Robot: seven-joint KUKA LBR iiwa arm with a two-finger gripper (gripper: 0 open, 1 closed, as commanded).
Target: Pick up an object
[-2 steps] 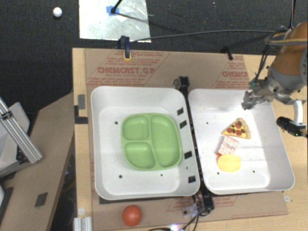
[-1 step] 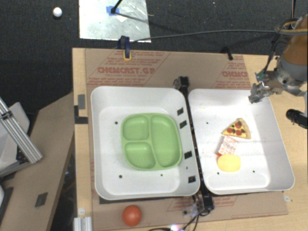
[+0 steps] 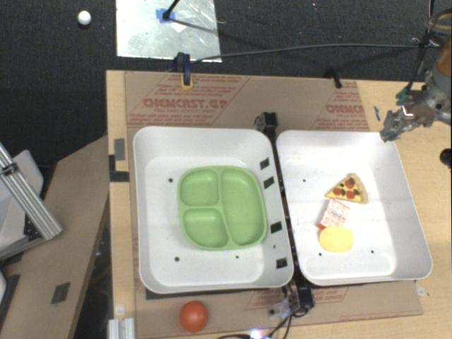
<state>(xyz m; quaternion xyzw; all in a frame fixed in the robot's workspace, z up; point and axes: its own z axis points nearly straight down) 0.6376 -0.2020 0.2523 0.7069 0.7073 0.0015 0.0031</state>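
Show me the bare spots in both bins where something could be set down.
Right bin: free floor along its far wall and left of the pizza slice; crowded mid-bin, where the slice, red-and-white packet and yellow piece cluster. Left bin: the green divided plate fills the middle, leaving bare strips along the walls. The gripper hovers at the right bin's far right corner.

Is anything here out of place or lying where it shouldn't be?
Yes: an orange-red ball sits on the bench in front of the left bin, outside both bins. A small white ball lies far off on the dark floor. The pizza slice toy and the other toys sit in the right bin.
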